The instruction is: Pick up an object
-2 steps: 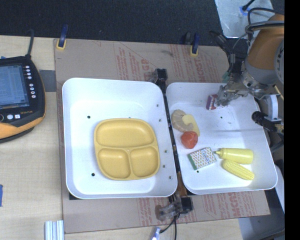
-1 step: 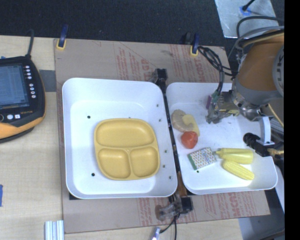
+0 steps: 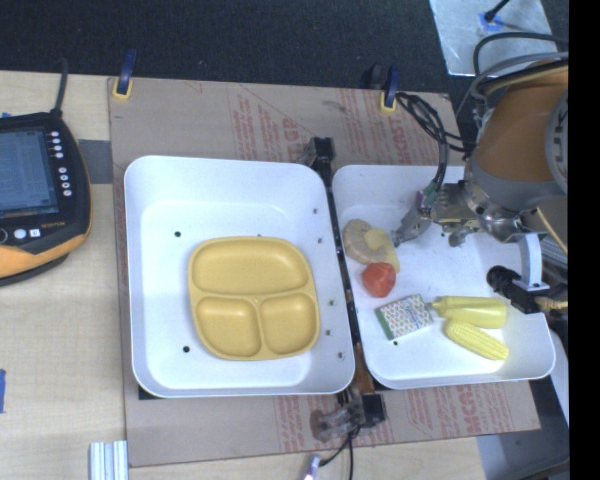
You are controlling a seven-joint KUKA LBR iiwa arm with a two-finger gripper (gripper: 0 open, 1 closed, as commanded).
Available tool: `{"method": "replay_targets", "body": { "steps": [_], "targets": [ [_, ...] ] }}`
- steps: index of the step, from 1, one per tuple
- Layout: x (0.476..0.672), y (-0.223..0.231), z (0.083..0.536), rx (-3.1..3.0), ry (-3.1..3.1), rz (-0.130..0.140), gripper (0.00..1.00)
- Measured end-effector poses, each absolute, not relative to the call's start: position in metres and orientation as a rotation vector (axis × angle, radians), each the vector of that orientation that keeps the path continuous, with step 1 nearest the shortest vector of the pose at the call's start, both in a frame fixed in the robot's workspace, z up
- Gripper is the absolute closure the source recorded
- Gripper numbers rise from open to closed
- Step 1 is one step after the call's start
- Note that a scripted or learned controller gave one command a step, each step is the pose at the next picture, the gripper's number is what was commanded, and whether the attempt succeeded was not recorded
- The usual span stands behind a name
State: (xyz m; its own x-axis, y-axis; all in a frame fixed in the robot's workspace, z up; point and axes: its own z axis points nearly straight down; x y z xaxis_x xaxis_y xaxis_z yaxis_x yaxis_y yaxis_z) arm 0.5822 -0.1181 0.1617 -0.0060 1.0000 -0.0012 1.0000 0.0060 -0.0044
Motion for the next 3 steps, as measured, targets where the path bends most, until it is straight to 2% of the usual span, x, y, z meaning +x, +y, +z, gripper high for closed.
{"method": "replay_targets", "body": {
  "steps": [1, 2, 3],
  "targets": [
    [0.561, -0.093, 0.091, -2.213, -2.226, 0.007, 0.0],
    [0.657, -0.136, 0.116, -2.217, -2.225, 0.001, 0.0],
    [0.656, -0.093, 0.092, -2.214, -2.227, 0.004, 0.0]
  ]
}}
